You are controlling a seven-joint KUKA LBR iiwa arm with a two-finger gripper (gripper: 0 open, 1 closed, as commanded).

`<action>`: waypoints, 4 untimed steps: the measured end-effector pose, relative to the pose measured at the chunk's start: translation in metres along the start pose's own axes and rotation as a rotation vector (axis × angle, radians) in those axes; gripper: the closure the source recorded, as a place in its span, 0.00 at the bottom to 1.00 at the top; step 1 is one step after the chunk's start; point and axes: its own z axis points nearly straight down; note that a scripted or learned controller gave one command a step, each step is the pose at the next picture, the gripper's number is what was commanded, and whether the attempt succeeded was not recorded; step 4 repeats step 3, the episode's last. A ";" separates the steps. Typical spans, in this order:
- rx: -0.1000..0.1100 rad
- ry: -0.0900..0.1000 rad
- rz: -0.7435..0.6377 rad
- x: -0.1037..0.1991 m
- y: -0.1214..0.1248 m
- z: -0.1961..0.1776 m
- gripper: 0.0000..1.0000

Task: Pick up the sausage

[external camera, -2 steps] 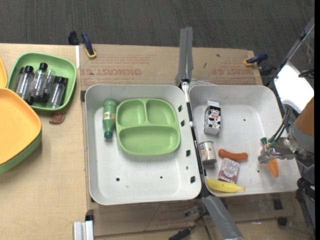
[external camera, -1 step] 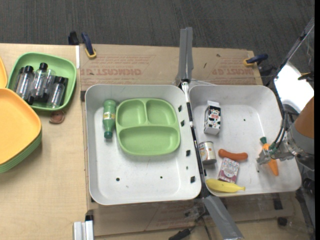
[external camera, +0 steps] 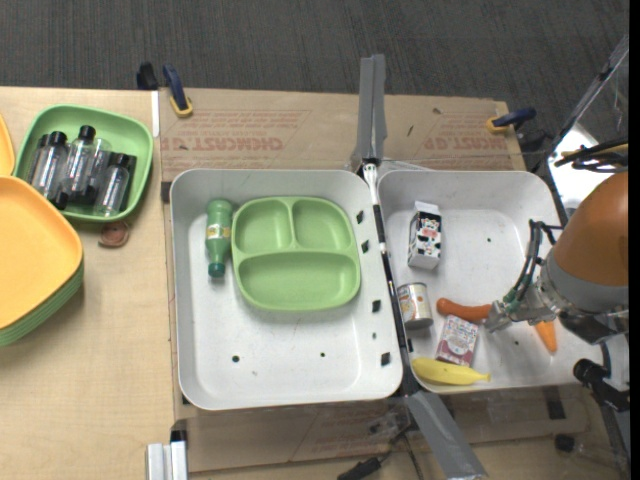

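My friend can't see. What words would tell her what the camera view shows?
The robot's tool sits at one end of the orange-red sausage in the right bin, near a can, small carton, pink packet and banana. The left bin holds a green divided plate and green bottle.

1. Overall exposure: bright and even; colours read clearly across both white bins (external camera: 200,368).
2. Light appears diffuse, from overhead. Shadows are soft and short: a faint one under the green divided plate (external camera: 296,253), another beside the small carton (external camera: 427,236).
3. Glare: strong white highlight at the right edge near the arm (external camera: 600,248), blown out with no detail. Mild sheen on the right bin's floor (external camera: 480,218).
4. Focus: acceptable mid-frame; carton print and the can label (external camera: 414,304) are not legible. The cardboard lettering (external camera: 240,142) is soft.
5. The arm's near surface is blurred, its edges indistinct.
6. The dark carpet (external camera: 300,18) at top shows a fine-grained texture.
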 end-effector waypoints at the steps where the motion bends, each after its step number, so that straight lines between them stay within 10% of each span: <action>1: 0.001 0.004 0.281 -0.043 0.001 0.000 1.00; 2: 0.000 0.000 -0.011 -0.039 -0.006 0.000 1.00; 4: 0.001 0.013 0.225 -0.051 -0.006 0.000 1.00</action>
